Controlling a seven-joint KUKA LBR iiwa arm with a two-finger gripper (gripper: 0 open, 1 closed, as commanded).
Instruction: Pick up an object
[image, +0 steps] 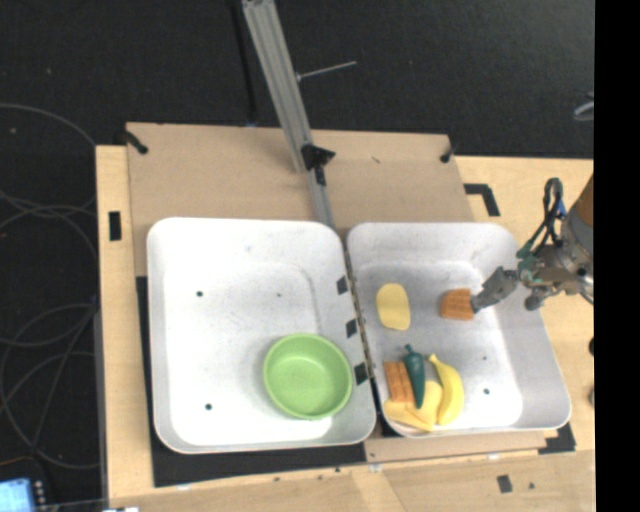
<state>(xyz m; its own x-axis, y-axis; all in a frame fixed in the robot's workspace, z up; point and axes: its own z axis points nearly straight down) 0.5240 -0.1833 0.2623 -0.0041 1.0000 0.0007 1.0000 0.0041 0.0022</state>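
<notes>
We are looking at the small orange block (457, 305), the likeliest target, lying on the floor of the right bin (500, 250) toward the right middle of the frame. The gripper (497, 289) is reaching in from the right edge, its grey tip just beside the block's right side and perhaps touching it. We cannot tell whether the fingers are spread or clenched, as they are blurring into one dark shape. We are judging the pick as not yet done: the block looks to be resting on the bin floor, unlifted.

Left of it a yellow oval piece (393, 306) is lying, and below, a cluster of toy food with a banana (449, 388) is crowding the bin's lower edge. A green bowl (307, 375) is sitting in the left bin (200, 260). The arm is being cut off at the right edge.
</notes>
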